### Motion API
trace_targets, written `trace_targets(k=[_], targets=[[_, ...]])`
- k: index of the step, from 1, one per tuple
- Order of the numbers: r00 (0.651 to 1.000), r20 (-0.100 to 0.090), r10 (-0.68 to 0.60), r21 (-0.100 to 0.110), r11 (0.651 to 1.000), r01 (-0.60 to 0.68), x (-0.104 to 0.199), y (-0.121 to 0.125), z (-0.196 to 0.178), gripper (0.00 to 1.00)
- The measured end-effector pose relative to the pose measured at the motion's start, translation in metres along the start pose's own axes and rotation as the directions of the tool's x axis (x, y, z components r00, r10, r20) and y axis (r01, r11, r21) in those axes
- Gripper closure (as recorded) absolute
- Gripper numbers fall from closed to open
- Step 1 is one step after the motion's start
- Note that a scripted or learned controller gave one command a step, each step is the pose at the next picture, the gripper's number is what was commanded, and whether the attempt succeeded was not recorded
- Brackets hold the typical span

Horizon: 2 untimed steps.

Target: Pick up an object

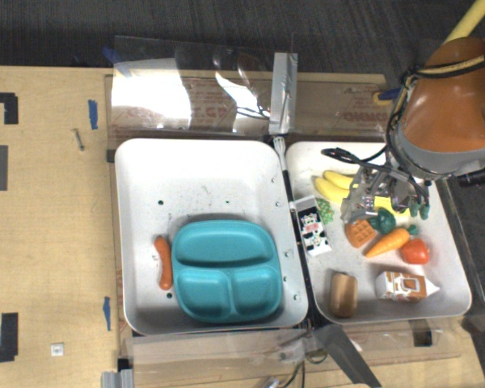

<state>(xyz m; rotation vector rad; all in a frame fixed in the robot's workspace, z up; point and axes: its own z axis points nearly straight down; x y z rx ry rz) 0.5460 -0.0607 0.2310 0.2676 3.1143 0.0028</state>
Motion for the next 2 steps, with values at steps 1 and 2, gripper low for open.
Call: trace_targets(k=[1, 2], targets=[[0.998, -0.006, -0.065, 0.002, 0.998, 0.065, -0.038, -0.005, -0.041, 1.0], [0.998, 0.003, -0.066, 0.002, 0.998, 0.066, -0.04, -0.004, -0.052, 1.0]])
